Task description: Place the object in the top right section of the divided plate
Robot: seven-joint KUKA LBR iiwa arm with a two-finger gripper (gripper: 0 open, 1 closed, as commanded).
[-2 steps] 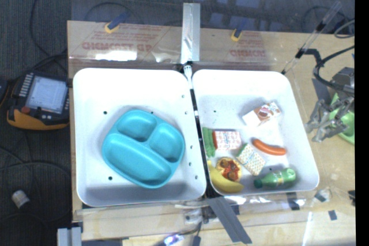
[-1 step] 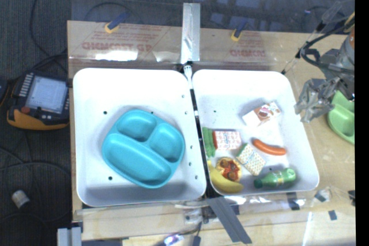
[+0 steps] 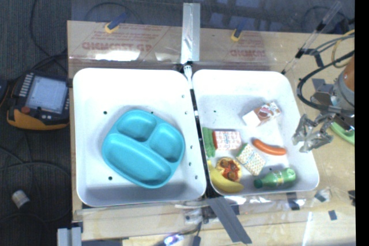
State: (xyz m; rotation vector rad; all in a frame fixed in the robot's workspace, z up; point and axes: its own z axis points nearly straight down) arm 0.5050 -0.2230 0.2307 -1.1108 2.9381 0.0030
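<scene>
From above, the divided plate (image 3: 144, 148) lies in the left bin (image 3: 86, 89), a blue plate with three sections, set at a slant; the gripper (image 3: 308, 136) hangs well apart from it, past the right rim of the right bin (image 3: 230, 80), over the tabletop (image 3: 337, 181); the whole width of the right bin lies between them.

There are two white bins side by side and one plate; the right bin carries a small heap of toy food: one white carton (image 3: 262, 114) with a red picture toward the far side, one sausage (image 3: 269, 147) just below it, one red-and-white box (image 3: 226, 139), one pale patterned box (image 3: 252, 159), one banana (image 3: 226, 183), one red-and-yellow piece (image 3: 229, 167) resting on the banana, one green bottle (image 3: 277, 177) lying on its side near the front rim, and one green strip (image 3: 207, 142) along the left wall.

The gripper's metal fingers point down and to the left, spread a little way apart; nothing sits between them and they touch none of the food; the sausage is the nearest piece to it.
</scene>
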